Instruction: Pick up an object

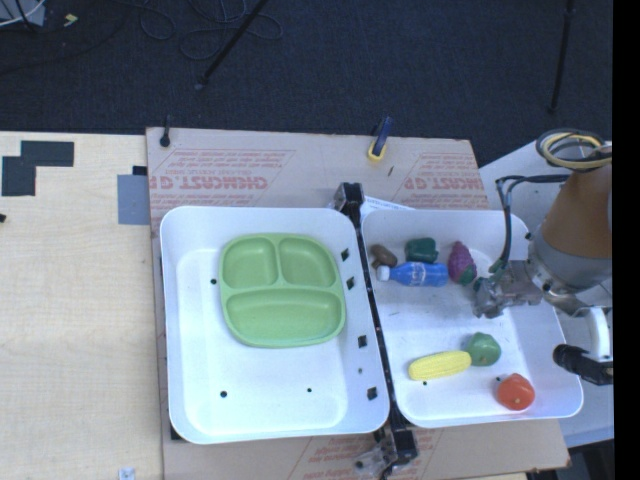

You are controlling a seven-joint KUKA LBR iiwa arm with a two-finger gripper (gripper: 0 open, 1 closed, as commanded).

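The right bin (440,320) holds a yellow corn cob (439,366), a green round item (484,348), a red-orange tomato (515,392), a blue bottle (419,274), a dark green item (421,249), a purple item (460,262) and a small brown item (383,257). My gripper (489,299) hangs at the bin's right side, just above the green round item and right of the purple one. Its fingers are too small and dark to read. I see nothing between them.
The left bin (200,388) carries a green divided plate (281,290). A black divider clamp (366,308) runs between the bins. Cardboard (260,173) lies under both. A yellow-blue clamp (379,142) sits at the back edge. The arm's grey body and cables (575,228) crowd the right.
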